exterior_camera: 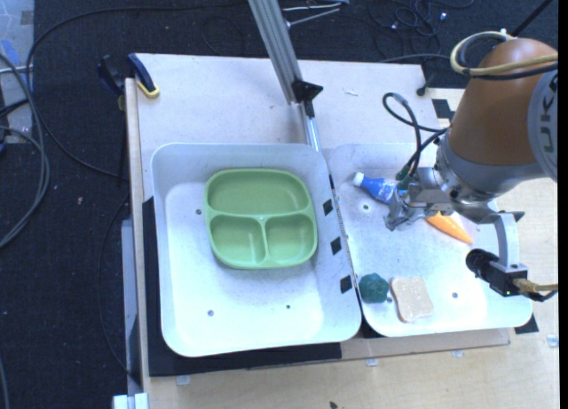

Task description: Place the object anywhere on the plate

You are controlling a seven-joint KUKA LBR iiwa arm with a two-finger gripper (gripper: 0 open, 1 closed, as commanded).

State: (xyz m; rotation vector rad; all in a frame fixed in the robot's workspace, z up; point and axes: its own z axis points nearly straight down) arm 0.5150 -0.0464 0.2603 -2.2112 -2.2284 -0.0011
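Care at the grasp matters most: the robot's metal two-finger hand [397,217] hangs low in the right white bin [497,310], just beside a blue-and-white tube [374,187] and an orange carrot-shaped piece [449,226]; whether it is open or grips anything cannot be told. Probably the tube is the target, its long axis slanting from upper left to lower right, white cap leftward. Closing across that axis, then lifting clear toward the green three-compartment plastic plate [262,218] in the left white bin [177,310], would suit
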